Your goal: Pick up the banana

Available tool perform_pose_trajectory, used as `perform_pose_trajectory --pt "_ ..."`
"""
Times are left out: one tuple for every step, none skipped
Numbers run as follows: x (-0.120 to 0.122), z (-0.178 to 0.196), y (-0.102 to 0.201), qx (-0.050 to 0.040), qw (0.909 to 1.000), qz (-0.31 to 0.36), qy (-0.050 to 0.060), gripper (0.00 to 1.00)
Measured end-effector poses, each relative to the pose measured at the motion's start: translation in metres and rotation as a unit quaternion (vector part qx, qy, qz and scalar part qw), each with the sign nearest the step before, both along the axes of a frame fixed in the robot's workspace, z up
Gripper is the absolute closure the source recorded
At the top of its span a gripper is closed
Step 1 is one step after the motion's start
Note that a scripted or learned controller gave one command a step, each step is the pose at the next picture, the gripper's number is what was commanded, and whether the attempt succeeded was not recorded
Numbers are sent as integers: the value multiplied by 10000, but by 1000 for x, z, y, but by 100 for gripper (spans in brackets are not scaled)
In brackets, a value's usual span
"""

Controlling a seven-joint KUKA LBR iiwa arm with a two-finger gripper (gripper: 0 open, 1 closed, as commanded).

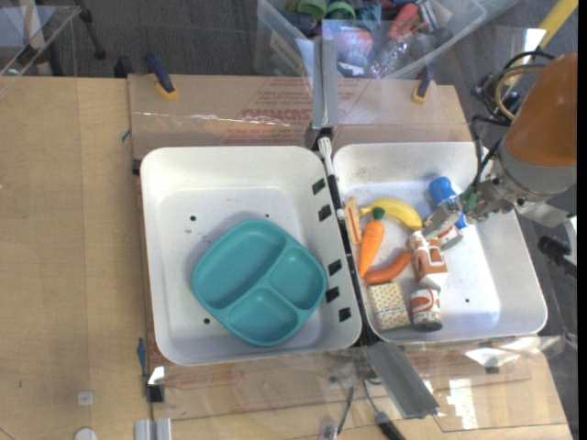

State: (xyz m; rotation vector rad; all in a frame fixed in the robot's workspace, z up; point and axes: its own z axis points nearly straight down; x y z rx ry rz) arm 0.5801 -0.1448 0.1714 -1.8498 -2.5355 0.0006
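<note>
Wooden counter (64, 246) carries two white bins; banana (396, 211) is seen in right bin (514, 291), upper middle, just beside carrot (371, 244). Hand (447, 223) hovers right of it, fingers parted, nothing held. Banana judged light, smooth plastic toy, curved; mid-body grip across width advised.

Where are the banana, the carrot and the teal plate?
banana (396, 211), camera view, middle of its yellow curve
carrot (371, 241), camera view, orange body
teal plate (213, 278), camera view, left compartment

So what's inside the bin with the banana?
The right bin holds the banana, a carrot, a blue thing and small packets. The gripper covers part of it.
</note>
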Motion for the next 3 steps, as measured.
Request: perform_pose_trajectory --pt "72 -81 38 -17 9921 1252 -49 0" --pt "74 -69 37 -27 9922 1243 -84 100" --pt "79 15 96 -6 9967 814 -32 100"
